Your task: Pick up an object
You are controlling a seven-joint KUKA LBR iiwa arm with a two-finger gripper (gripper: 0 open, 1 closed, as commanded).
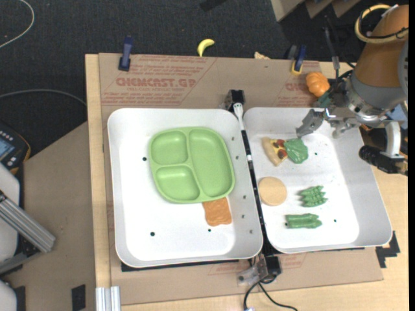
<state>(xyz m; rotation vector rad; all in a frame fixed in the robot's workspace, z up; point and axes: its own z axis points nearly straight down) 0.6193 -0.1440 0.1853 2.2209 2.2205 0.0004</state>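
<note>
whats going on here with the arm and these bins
A grey and orange robot arm reaches in from the right, its gripper hanging just above a green toy in the right bin, nothing held. A pizza slice, a tan disc and two more green pieces lie there too. The left bin holds a green divided plate.

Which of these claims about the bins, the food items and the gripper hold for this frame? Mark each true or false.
1. The green plate lies in the left bin. True.
2. The round cookie sits on the plate. False: it lies in the right bin.
3. The orange item lies against the plate's near edge. True.
4. The gripper hangs over the left bin. False: it is over the right bin's far end, near the green lump.
5. The pizza slice lies beside the green lump. True.
</note>
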